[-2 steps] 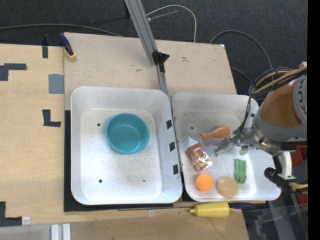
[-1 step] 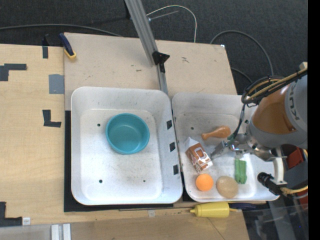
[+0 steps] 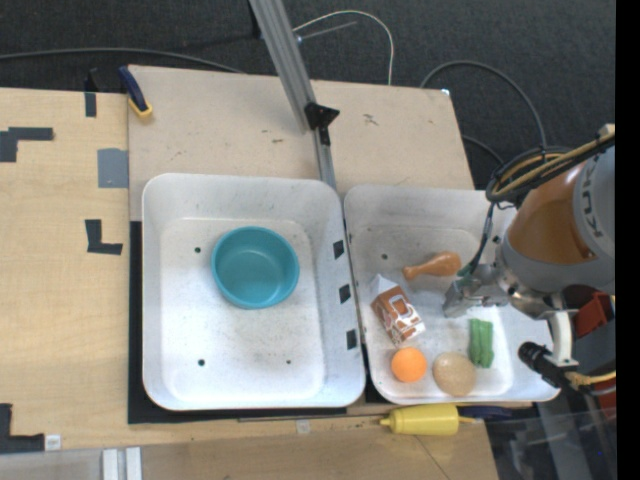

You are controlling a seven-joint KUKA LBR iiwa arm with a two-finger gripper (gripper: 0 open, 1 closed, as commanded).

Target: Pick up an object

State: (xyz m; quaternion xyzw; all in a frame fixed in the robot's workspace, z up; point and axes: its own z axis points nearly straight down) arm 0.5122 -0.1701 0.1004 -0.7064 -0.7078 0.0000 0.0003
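floor (image 3: 480,18): dark carpet | bench (image 3: 50,268): light wood, grey tape marks | cables (image 3: 350,23) trailing across floor

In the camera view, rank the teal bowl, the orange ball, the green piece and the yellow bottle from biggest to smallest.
1. teal bowl
2. yellow bottle
3. orange ball and green piece look about alike, so no ranking between them.

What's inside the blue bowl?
Nothing that I can see. The blue bowl sits alone in the left bin, and its inside looks plain blue. The bin floor under the bowl is covered.
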